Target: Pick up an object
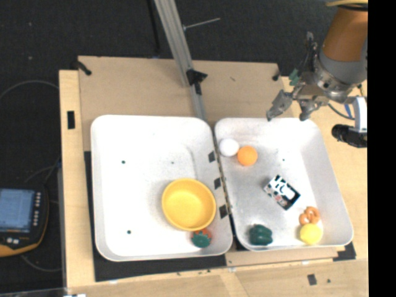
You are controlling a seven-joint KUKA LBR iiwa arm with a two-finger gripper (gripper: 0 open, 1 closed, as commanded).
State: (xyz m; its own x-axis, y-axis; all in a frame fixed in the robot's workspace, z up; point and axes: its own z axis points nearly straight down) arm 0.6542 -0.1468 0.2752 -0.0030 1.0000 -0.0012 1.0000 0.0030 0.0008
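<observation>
Gripper (289, 111) above right bin's (331, 166) far rim, 2 fingers spread, nothing between; wrist tilted.

My arm (346, 36) cut off at top and right edge. Yellow bowl (189, 203) hides part of small green-and-red thing (201, 238); its kind too small to tell. Handheld screen (18, 220) cut by left edge.

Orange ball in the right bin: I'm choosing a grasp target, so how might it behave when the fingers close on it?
The small round orange ball would probably roll if nudged, since it sits on the flat floor of the right white bin. It looks smooth, so it may slip out. The small white ball close beside it could get knocked.
</observation>
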